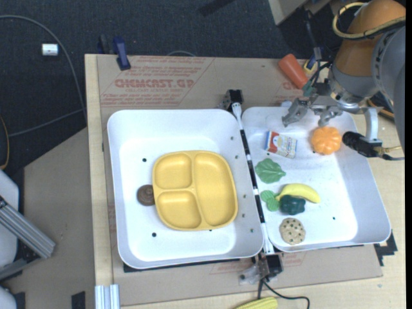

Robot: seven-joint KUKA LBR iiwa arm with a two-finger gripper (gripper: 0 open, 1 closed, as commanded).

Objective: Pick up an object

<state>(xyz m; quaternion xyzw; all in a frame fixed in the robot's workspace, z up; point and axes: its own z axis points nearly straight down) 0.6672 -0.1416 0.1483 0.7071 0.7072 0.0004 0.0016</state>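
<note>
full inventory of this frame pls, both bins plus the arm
Shallow white bins: 2, side by side on bench.
Yellow compartment tray: 1, left bin centre.
Brown round disc: 1, touching tray's left edge.
Small white carton: 1, right bin, upper left.
Orange round fruit: 1, right of carton.
Green leaf: 1, below carton.
Yellow banana: 1, right bin middle.
Dark green vegetable: 1, under banana.
Tan cookie: 1, near edge.
Gripper: 1, grey, over right bin's far edge.

orange ball [326,140] sitting in the right bin's far end, snack packet [282,144] lying flat just left of it, both right below my hand [313,112]
</note>
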